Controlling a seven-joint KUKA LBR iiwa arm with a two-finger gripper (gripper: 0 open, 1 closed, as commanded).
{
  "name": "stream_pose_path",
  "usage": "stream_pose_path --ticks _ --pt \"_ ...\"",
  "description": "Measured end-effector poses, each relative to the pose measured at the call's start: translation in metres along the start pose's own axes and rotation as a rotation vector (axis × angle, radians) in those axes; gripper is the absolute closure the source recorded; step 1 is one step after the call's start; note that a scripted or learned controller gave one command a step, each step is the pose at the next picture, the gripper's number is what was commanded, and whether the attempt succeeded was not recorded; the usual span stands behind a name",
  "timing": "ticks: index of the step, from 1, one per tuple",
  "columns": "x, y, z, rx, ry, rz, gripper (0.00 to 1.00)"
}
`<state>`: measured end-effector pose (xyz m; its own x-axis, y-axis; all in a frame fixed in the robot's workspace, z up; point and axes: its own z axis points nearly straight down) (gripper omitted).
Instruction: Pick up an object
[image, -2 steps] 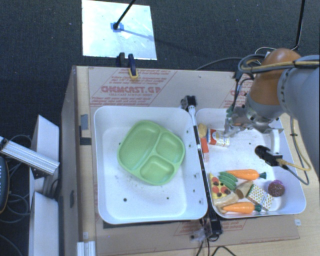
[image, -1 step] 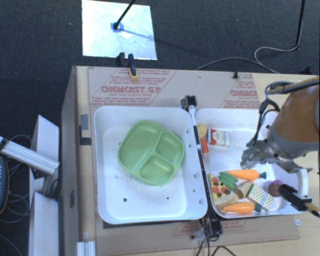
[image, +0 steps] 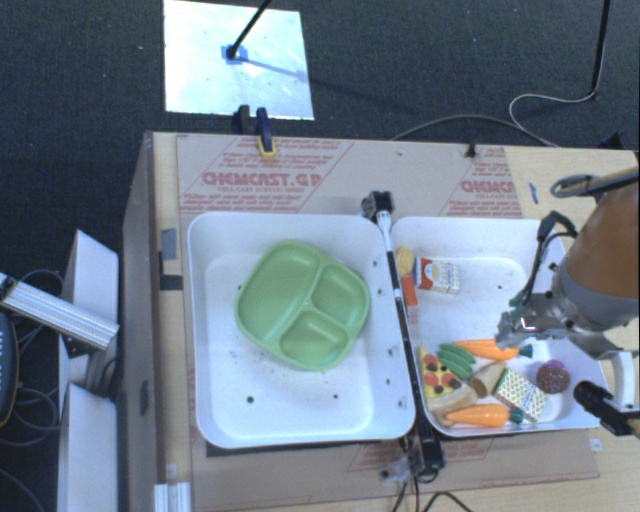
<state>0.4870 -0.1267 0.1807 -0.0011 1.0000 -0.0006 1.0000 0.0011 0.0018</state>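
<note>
- Two shallow white bins sit side by side on the bench: the left bin (image: 230, 400) holds a pale green sectioned plastic plate (image: 303, 303), and the right bin (image: 480, 235) holds a heap of toy food in its near half.
- That heap includes an orange plastic carrot (image: 487, 349) lying just under the arm's tip, a second orange carrot (image: 480, 416) near the front rim, a green pepper-like piece (image: 458, 359), a dark purple round piece (image: 552, 377), and a small white and red carton (image: 438, 275) apart from the rest.
- By my reading, the step in hand is the approach: the two-finger gripper (image: 520, 325) hangs low over the upper carrot, with nothing visibly lifted.
- Next, it likely needs a straight descent onto a single item, since the pieces lie touching one another.
- Whether the gripper is released or clenched cannot be told; its tip is small and blurred against the bin floor.
- Part of the arm's wrist is cut off at the right.
</note>
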Motion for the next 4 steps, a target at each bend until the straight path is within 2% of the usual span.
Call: stream_pose_path --ticks 1,2,3,4 --pt "0.018 -0.001 0.033 0.002 0.001 -0.001 1.0" --pt "-0.022 0.0 -0.029 -0.002 -0.001 0.001 1.0" --pt "0.025 0.021 -0.008 0.001 0.001 -0.002 1.0" --pt "0.013 0.008 0.042 0.003 0.0 0.0 1.0"
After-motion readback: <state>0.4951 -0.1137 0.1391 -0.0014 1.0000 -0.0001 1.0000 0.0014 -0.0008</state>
